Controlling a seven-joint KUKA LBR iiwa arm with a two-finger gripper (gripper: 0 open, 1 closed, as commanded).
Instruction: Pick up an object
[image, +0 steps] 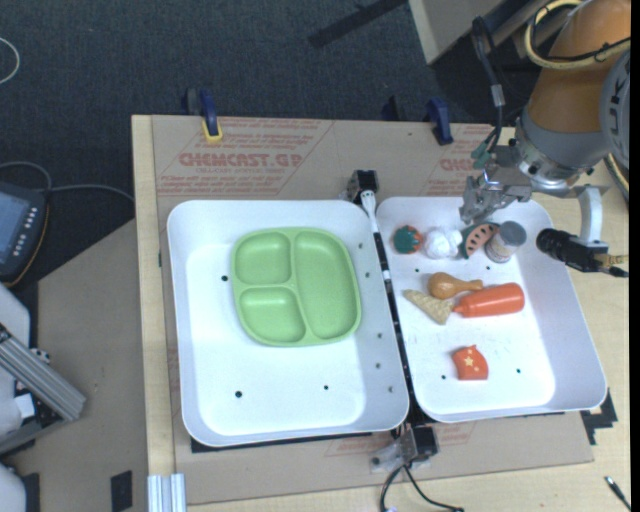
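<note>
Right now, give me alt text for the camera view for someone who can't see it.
A grey robot arm reaches from the right, its gripper low over toy food at the back of the right bin. The left bin holds a green divided plate.

Robot lab: clamped bench (300, 150) (2 bins (200, 330)).

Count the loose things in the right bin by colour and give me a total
Red or orange: 2, a long orange piece and a small red piece
Tan: 2, a drumstick and a wedge
White: 1, a ball
Green-and-red: 1
Watermelon slice: 1
Total: 7
</note>
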